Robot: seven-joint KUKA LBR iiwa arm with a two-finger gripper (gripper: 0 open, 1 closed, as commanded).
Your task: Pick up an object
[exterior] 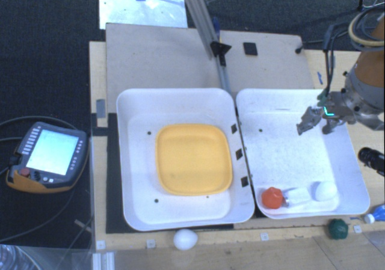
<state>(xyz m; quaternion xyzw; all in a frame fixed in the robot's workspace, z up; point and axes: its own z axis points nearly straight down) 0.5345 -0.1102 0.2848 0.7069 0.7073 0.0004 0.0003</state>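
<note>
The pincer [313,122] is seen over the right bin [283,154], toward its 2 o'clock corner, with nothing between its fingers; whether they are spread or closed cannot be told. Along the bin's 5 o'clock edge an orange ball [272,198], a white tube [296,196] and a white ball [325,191] are lined up. A yellow plate [194,159] is held in the left bin [135,160].

The arm [367,76] is cut off by the right edge above its wrist. The claw [314,122] is too small to tell how its fingers stand. A blue-capped item [374,216] on the worktop [289,245] is cropped at right.
</note>
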